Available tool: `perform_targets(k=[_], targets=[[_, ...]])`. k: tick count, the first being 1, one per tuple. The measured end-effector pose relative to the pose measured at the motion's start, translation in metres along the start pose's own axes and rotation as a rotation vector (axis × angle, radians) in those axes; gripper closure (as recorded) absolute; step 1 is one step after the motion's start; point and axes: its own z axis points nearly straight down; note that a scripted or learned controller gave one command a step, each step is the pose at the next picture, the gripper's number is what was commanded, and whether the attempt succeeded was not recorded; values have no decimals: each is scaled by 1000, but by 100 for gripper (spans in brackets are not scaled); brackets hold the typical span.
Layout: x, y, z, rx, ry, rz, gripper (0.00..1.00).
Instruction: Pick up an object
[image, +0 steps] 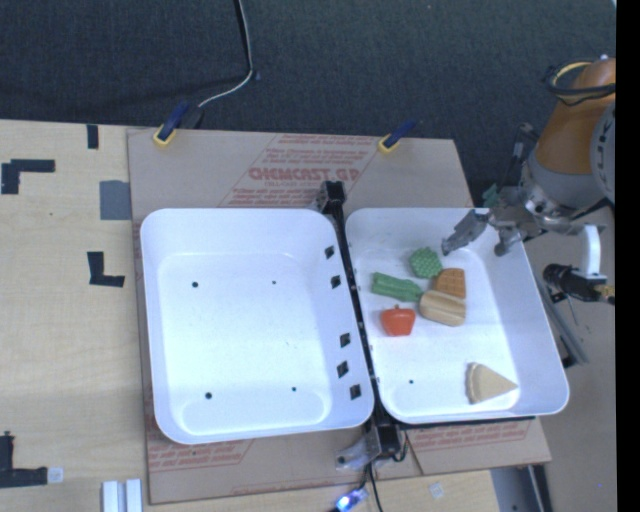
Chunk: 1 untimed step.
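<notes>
Two shallow white plastic bins sit side by side on a brown cardboard sheet. The left bin holds nothing; the right bin holds five toy foods, likely gathered there as the picking stock. A grey arm with an orange band reaches from the right, its gripper hovering over the far edge, fingers apart, holding nothing. Below lie one tan wedge, one bread-like piece, one green pod, one orange block, one red tomato.
</notes>
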Motion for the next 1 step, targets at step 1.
perform_targets(k=[1], targets=[[-30,-108,-4,6,0,8,0]])
